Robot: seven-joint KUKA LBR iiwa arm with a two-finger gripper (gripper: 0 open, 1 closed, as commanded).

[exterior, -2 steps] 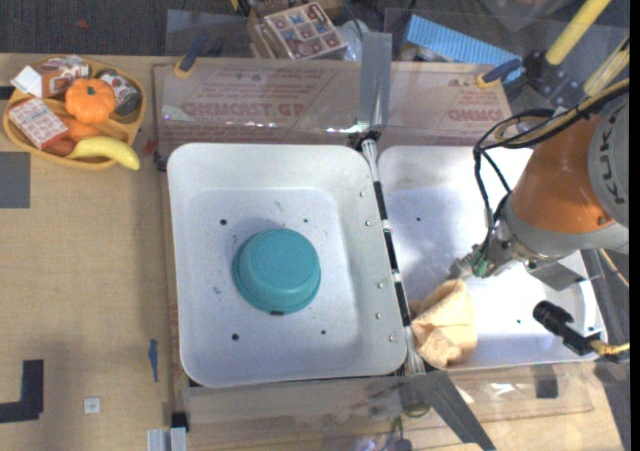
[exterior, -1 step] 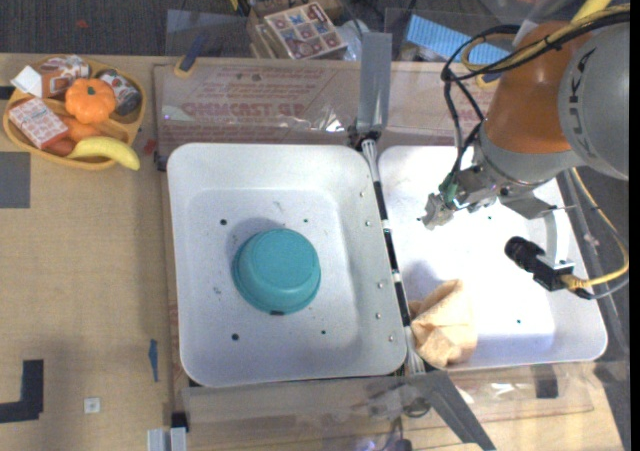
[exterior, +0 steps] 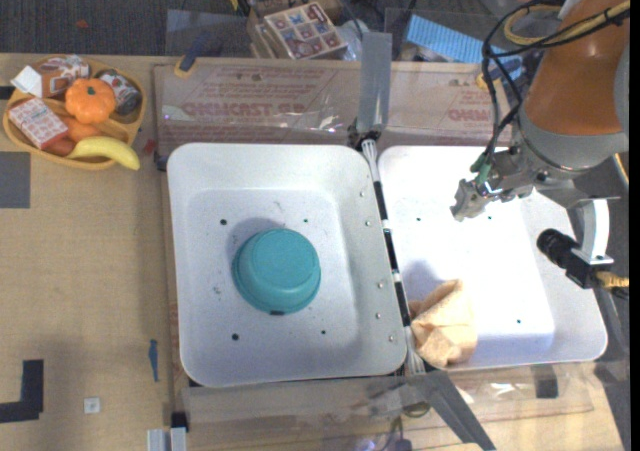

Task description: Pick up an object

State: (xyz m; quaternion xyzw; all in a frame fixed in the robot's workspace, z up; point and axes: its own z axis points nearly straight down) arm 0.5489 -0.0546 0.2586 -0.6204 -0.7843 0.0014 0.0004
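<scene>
A teal upside-down bowl (exterior: 277,270) sits in the middle of the left bin (exterior: 200,189). A crumpled tan cloth or paper wad (exterior: 445,325) lies at the near left corner of the right bin (exterior: 520,269), partly over its rim. My gripper (exterior: 466,204) hangs above the upper middle of the right bin, well apart from the tan wad and the bowl. Nothing shows between its fingertips.
A basket (exterior: 70,154) with an orange pumpkin, a banana and small boxes sits at the far left on the bench. Cardboard and clutter lie behind the bins. A metal divider (exterior: 385,239) runs between the two bins.
</scene>
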